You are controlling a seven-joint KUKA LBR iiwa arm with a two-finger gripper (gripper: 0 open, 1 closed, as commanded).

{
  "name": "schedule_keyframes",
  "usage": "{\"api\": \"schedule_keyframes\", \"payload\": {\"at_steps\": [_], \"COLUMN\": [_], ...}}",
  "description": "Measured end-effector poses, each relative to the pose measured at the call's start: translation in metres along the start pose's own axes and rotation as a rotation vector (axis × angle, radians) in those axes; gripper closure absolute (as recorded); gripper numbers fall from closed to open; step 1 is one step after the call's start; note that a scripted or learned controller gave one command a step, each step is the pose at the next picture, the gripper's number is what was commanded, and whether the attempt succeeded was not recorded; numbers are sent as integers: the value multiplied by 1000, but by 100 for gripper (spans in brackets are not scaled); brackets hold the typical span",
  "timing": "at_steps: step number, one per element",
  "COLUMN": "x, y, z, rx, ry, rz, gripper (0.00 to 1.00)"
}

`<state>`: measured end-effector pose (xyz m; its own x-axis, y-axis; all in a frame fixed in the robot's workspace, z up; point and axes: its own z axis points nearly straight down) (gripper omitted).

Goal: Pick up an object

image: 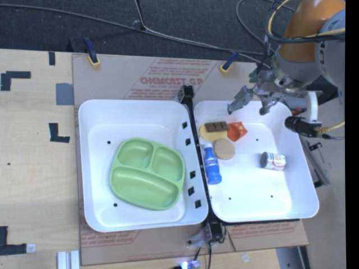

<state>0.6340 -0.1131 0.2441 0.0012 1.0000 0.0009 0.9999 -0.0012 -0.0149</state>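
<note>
My gripper [251, 105] hangs over the back edge of the right bin [291, 206], its two fingers spread open with nothing between them. Just below it in the bin lie a red block [238, 131], a brown and tan bar [214, 129] and a round tan disc [225, 149]. A blue bottle [211, 165] lies along the bin's left wall. A small white can [273, 161] rests on its side toward the right.
The left bin [92, 116] holds a green divided plate [148, 173]. A black divider with clips runs between the bins. Cables loop above the arm at the upper right, and a black cable crosses the dark floor behind the bench.
</note>
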Motion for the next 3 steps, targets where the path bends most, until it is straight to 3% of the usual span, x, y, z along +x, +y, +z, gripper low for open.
{"api": "schedule_keyframes", "payload": {"at_steps": [1, 3], "x": [0, 14], "y": [2, -2], "z": [-8, 107], "rx": [-13, -8], "ry": [-1, -1], "rz": [-3, -3], "gripper": [0, 0]}}
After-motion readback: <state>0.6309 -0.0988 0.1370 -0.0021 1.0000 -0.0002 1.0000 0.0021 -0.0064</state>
